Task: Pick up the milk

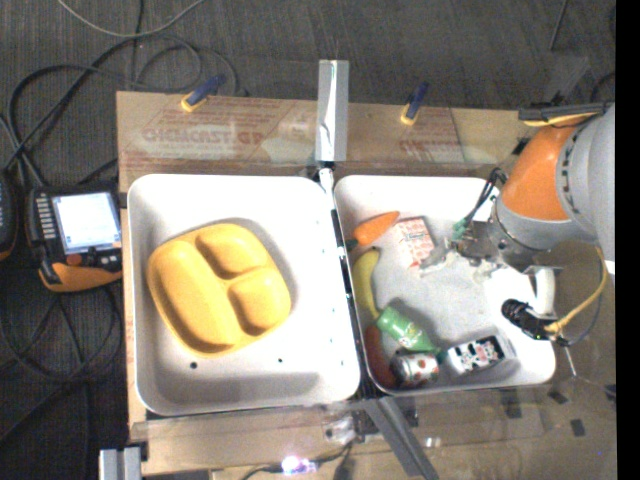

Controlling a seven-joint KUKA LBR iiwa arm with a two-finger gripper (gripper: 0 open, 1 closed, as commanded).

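The milk (410,239), a small white carton with red print, lies flat in the upper middle of the right bin (520,373). The carrot lies to its left. My gripper (443,255) reaches in from the right, low over the bin, with its tip just right of the carton's lower right corner. Whether it touches the carton is unclear. The grey arm with its orange band (535,183) hangs over the bin's right rim.
In the right bin lie an orange carrot (375,227), a yellow banana (366,280), a green bottle (404,329), a can (413,368) and a small dark-printed box (477,354). The left bin (160,388) holds a yellow divided plate (220,286).
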